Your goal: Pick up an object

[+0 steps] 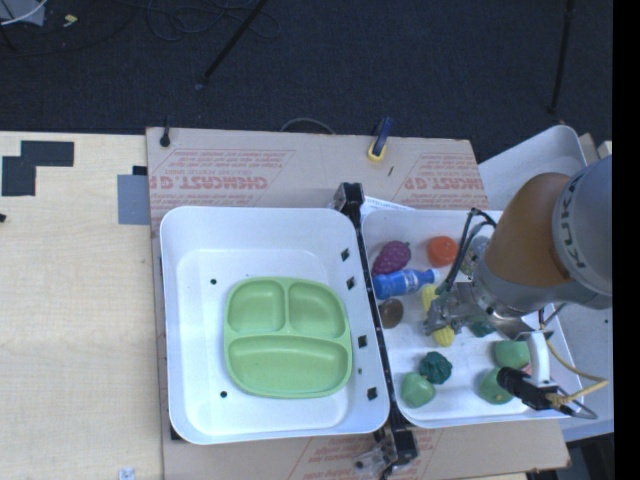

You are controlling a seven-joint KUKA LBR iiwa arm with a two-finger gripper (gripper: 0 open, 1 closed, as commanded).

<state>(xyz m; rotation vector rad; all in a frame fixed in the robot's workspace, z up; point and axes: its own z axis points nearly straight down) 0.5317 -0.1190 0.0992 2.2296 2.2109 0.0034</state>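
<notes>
My gripper [441, 320] is low in the right bin [470, 414], near its middle, reaching in from the right. Directly under its tip lies a small yellow object [442, 337], and whether it touches it is unclear. Beside the gripper on the left lie a blue bottle [403, 282] and a brown round object [391, 313]. A purple grape bunch [392, 258] and an orange object [443, 250] sit at the far side. A dark green object [435, 367] and a light green one [418, 390] lie nearer the front.
The left bin [190, 268] holds a green divided plate [288, 336]. Two more green objects [512, 352] [493, 387] lie at the right bin's front right, below the arm [540, 243]. A black divider [362, 298] separates the bins.
</notes>
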